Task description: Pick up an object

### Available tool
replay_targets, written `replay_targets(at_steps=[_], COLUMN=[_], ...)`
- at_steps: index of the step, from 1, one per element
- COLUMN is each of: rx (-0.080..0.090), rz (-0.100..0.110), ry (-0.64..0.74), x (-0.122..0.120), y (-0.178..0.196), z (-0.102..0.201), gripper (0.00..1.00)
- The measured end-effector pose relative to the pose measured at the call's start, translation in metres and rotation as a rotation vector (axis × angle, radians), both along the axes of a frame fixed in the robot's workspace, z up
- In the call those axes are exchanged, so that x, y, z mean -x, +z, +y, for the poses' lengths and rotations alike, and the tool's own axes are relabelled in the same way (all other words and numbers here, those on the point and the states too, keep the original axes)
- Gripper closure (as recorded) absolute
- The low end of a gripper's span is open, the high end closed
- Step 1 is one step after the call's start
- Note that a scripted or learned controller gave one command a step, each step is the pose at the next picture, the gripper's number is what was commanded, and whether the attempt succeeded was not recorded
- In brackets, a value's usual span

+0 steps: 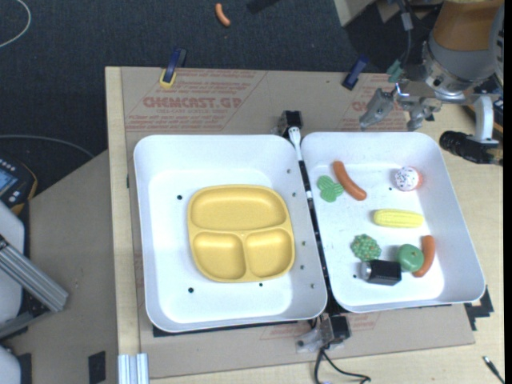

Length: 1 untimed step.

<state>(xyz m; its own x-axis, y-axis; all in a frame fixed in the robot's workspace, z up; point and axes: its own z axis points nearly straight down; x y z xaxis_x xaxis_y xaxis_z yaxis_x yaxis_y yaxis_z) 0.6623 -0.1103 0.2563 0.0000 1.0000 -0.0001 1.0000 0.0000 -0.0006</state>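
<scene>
Above the right bin's [448,290] far rim, the open, empty pincer [396,112].

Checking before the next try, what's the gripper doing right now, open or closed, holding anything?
Gripper: open, holding nothing, above the right bin's far edge.

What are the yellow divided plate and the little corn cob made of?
The yellow plate looks like moulded plastic: smooth, one even colour, soft sheen, rounded compartment ridges. The corn cob is probably toy plastic or rubber: its yellow is uniform and slightly glossy, though too small to be sure.
</scene>
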Motion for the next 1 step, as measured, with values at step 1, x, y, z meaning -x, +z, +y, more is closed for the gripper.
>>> replay_targets(at_steps=[1], rx=[-0.001], rz=[0.005], ry=[0.0], x=[-0.003], y=[-0.0627], z=[0.0002], gripper=[0.0])
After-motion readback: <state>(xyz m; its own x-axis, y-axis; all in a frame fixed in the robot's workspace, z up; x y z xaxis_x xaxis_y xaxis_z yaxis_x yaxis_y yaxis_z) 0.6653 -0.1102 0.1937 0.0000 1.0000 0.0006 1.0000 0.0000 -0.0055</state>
